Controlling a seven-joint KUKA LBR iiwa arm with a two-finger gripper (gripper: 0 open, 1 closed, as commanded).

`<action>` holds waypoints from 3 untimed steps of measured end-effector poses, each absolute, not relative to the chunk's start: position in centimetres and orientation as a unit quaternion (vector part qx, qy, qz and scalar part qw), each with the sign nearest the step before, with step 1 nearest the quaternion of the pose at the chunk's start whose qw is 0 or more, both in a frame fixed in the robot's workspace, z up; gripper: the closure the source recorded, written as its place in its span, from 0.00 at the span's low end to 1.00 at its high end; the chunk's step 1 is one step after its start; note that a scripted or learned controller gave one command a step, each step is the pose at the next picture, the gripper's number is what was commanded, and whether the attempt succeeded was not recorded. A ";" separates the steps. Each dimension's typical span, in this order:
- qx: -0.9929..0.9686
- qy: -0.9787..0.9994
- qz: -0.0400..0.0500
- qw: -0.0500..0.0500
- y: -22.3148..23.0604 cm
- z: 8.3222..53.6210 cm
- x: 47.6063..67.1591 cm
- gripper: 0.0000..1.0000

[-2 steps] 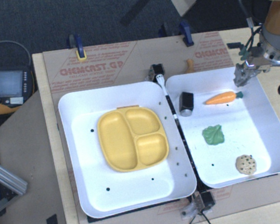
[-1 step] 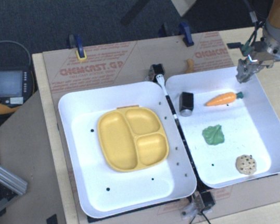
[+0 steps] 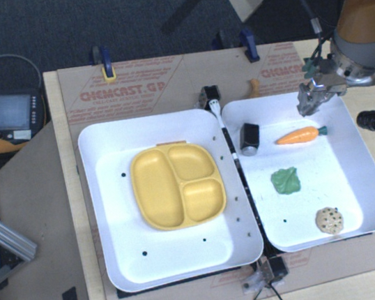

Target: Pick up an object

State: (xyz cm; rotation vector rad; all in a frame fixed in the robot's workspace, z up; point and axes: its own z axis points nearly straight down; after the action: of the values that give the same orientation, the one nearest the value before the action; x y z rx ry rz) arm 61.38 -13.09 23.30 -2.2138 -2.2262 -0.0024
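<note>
Camera view sets the grey two-finger gripper [image 3: 310, 101], its opening impossible to tell, just above the orange plastic carrot [image 3: 297, 137], whose smooth round body could roll from a skewed pinch

My bench wears a brown cardboard sheet [image 3: 162, 75] printed with red lettering, pinned at its far edge by two blue clamps [image 3: 107, 63]. Dark carpet [image 3: 82, 21] lies beyond (a small handheld screen [image 3: 9, 114] rests at the left).
</note>
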 end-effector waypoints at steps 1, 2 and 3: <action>-0.705 -0.709 0.000 0.001 -7.5 24.2 60.3 1.00; -0.705 -0.709 0.000 0.002 -2.8 23.0 59.3 1.00; -0.705 -0.709 0.000 0.002 1.9 23.8 58.2 1.00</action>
State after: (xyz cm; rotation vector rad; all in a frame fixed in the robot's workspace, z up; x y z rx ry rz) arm 58.18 1.94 23.75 -2.2125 -2.2260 -0.0009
